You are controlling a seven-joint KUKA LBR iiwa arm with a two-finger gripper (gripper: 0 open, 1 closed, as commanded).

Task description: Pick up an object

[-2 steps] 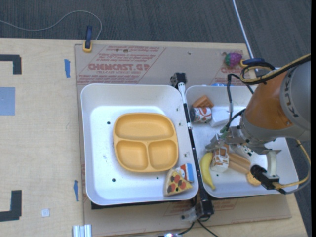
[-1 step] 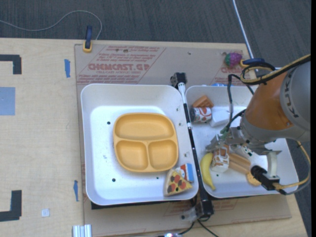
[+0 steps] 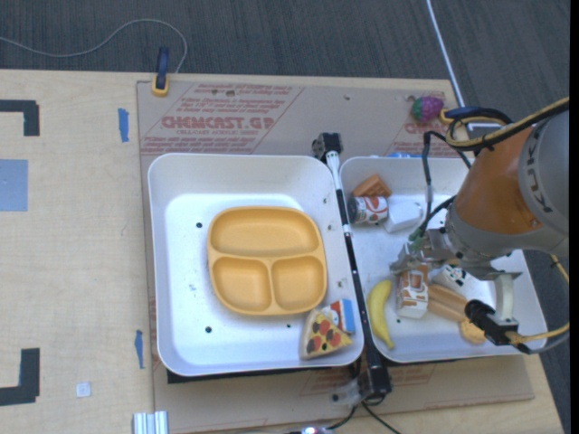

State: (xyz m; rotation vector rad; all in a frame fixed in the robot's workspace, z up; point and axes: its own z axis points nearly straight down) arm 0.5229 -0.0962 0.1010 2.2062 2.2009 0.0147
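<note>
**Inspector:** Pale wood tabletop [image 3: 72, 242], a printed cardboard sheet [image 3: 226, 116] on it, two white bins side by side on that. Landmark for all positions: the yellow divided plate [image 3: 267, 259], which sits mid-floor in the left bin [image 3: 172, 242]. A toy pizza slice [image 3: 324, 334] lies just below and right of the plate.

**Clerk:** And the pick candidates?

**Inspector:** All right of the plate, in the right bin [image 3: 534, 319]. Nearest it, a banana [image 3: 380, 313] along the bin's dividing wall. Beyond that, a small carton [image 3: 412, 293], a tan stick-shaped piece [image 3: 445, 302], and further up a can [image 3: 369, 210] beneath an orange wedge [image 3: 371, 187].

**Clerk:** Arm posture?

**Inspector:** It enters from the side far from the plate, wrist bent down over the right bin. The claw [image 3: 414, 259] sits directly above the carton. Whether it is open or closed, I cannot tell; the wrist body and cabling hide it. No item is seen gripped.

**Clerk:** Risks?

**Inspector:** In my judgement, crowding. Carton, stick and banana lie close together, so a descent may strike two at once, or nudge the carton sideways and close on nothing.
</note>
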